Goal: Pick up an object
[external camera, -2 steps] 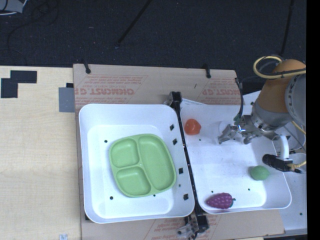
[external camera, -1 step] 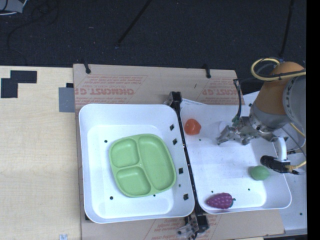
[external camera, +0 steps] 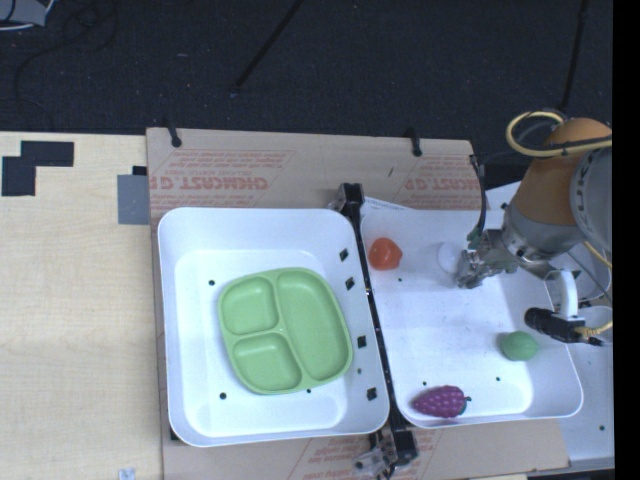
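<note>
Surface (external camera: 80, 298): two white bins, approach step.
Pincer (external camera: 476, 271) state indeterminate, above right bin (external camera: 455, 313); next, descend onto orange object (external camera: 385, 254).

1. Robotics lab, not a home — grey arm with orange band (external camera: 560, 193) works over a bench (external camera: 70, 308) of pale wood.
2. 2 shallow white bins (external camera: 175, 298) sit side by side on printed cardboard sheets (external camera: 300, 173) — a test rig.
3. Loose black cables (external camera: 280, 23) run across dark carpet behind.
4. Contents are toy props: green divided plate (external camera: 285, 330), plastic grapes (external camera: 440, 401).
</note>
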{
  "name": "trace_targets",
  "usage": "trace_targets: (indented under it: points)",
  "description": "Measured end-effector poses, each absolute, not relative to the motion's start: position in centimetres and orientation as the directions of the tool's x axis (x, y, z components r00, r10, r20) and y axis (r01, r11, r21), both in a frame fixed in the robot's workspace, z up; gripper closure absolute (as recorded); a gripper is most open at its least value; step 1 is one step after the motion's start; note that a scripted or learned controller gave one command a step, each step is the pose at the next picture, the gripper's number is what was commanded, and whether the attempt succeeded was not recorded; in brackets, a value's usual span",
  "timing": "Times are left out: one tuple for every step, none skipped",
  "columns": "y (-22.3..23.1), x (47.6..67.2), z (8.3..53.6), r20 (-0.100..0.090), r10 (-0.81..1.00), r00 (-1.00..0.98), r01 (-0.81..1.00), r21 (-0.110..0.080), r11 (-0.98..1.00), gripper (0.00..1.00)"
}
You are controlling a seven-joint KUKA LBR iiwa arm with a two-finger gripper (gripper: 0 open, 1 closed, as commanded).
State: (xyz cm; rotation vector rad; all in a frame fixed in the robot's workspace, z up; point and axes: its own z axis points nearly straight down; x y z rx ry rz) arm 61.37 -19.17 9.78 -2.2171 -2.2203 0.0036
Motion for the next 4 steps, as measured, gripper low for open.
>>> trace_targets:
  points:
    - [-19.6,60.8,15.9,-0.001,1.0,0.003,1.0,0.003,-0.003,1.0]
    - [-18.9,60.9,21.9,-0.001,1.0,-0.002,1.0,0.003,0.002,1.0]
    - [-19.0,60.9,22.9,0.0,1.0,-0.002,1.0,0.0,0.002,1.0]
    - [-13.4,59.8,21.8,0.003,1.0,-0.004,1.0,-0.005,0.004,1.0]
